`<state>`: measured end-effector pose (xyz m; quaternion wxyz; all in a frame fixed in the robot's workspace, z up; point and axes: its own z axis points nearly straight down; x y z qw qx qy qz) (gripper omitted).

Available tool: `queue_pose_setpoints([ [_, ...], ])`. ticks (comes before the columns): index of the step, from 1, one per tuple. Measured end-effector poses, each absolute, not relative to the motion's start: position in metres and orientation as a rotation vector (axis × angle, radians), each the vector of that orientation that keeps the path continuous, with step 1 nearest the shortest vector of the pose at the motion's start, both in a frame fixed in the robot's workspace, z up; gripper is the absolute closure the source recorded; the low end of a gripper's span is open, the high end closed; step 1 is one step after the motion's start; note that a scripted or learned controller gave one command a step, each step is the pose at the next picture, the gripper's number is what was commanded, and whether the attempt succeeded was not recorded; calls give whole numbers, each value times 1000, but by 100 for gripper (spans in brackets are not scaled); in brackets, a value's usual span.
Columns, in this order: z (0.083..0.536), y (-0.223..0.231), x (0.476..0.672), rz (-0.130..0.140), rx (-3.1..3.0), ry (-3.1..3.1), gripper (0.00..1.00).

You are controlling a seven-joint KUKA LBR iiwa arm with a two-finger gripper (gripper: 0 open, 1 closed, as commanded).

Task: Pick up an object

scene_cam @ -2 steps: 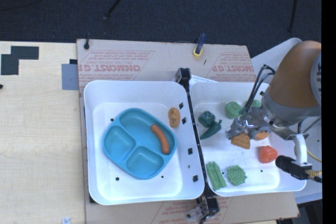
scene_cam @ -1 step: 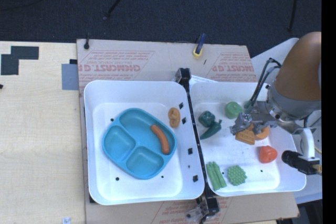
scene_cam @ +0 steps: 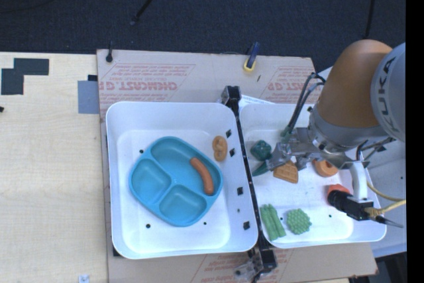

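The grey arm with its orange band (scene_cam: 354, 86) is bent low over the right white bin (scene_cam: 318, 235), gripper (scene_cam: 281, 154) state indeterminable, beside a tan wedge-shaped toy (scene_cam: 286, 173).

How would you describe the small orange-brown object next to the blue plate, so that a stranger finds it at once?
Start at the left white bin, which holds a blue divided plate. Look just past the plate's upper right rim, near the wall shared with the other bin: there the small orange-brown oval piece lies on the bin floor. Unlike the long sausage, it lies off the plate and is short and rounded.
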<state>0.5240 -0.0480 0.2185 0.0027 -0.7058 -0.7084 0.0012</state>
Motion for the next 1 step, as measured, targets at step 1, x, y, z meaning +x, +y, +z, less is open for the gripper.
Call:
queue_pose_setpoints([
  [1,218,1,550,1,-2214,-2224,100],
])
